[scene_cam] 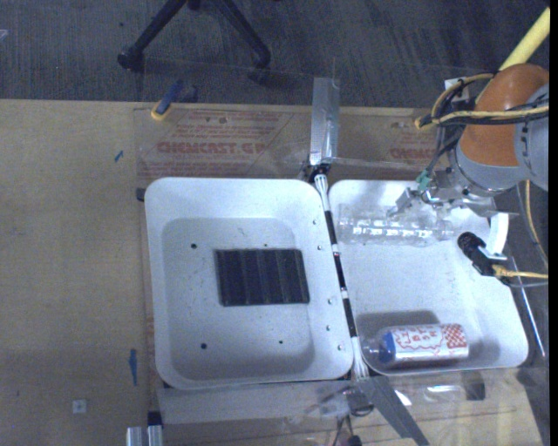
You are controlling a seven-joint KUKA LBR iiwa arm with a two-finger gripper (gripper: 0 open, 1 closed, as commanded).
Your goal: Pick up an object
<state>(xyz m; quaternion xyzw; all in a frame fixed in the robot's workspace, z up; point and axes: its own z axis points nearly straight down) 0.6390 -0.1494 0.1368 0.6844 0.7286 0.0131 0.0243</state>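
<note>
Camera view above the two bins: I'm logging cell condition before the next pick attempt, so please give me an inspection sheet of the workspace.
Surface: brown bench bearing two shallow white bins, left bin and right bin, side by side.
Job's things: dark ribbed rectangular pad flat in the left bin; clear plastic bottle lying at the right bin's far end; red-and-white patterned tube with grey cap lying at its near end.
Clutter: nothing seen.
Grippers: gripper over the clear bottle's right part; grasp cannot be judged.
Cables: yellow and black cables looped above the orange band.
Surroundings: black stand legs on dark floor.
</note>
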